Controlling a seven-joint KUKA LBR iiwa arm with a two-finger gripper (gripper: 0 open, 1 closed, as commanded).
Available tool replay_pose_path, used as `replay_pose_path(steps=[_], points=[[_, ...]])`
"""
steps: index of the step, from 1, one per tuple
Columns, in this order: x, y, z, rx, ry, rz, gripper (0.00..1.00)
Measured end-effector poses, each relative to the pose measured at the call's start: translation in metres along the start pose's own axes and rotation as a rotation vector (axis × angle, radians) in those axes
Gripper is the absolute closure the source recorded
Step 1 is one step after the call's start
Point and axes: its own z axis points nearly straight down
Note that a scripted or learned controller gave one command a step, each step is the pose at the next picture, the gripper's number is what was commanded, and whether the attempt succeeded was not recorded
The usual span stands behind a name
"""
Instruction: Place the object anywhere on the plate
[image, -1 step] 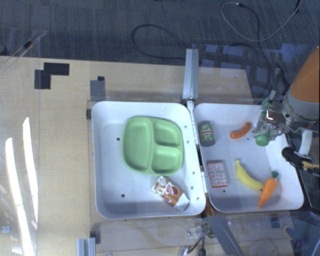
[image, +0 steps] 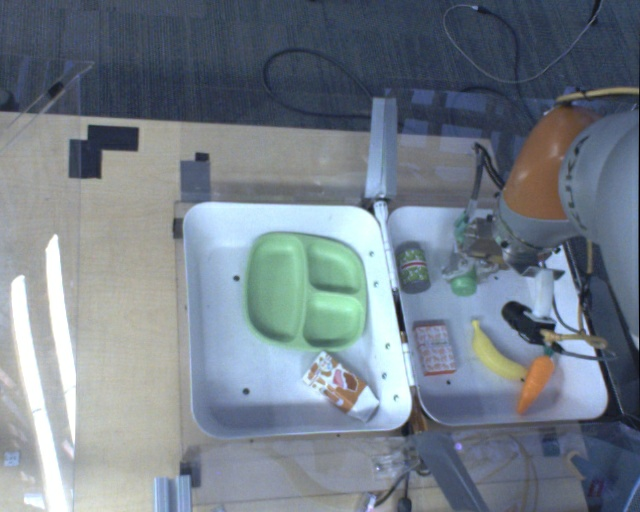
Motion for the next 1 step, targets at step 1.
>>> replay_pose_path(steps=[1], points=[[0.0802,0.0503,-0.0618,-0.002,0.0,-0.12,1.0]])
